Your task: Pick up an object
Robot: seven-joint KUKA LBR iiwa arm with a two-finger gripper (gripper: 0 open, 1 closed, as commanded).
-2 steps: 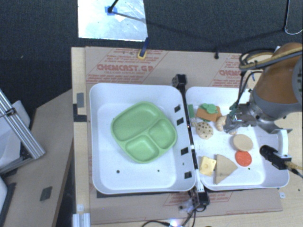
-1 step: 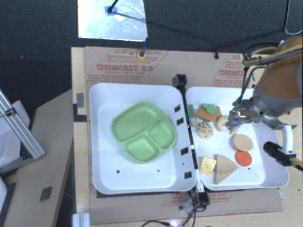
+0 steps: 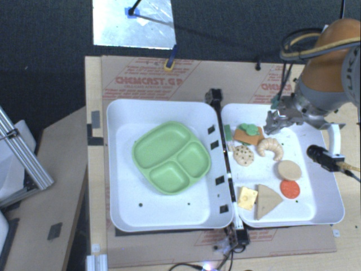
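- Metal gripper hangs over the right bin; finger state: cannot tell.
- Curved croissant beside a speckled round cookie.
- Green three-compartment plate in the left bin.

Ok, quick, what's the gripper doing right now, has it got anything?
Gripper: low over the right bin, just above the croissant and beside the carrot; open or closed cannot be told, and nothing seen in its grasp.
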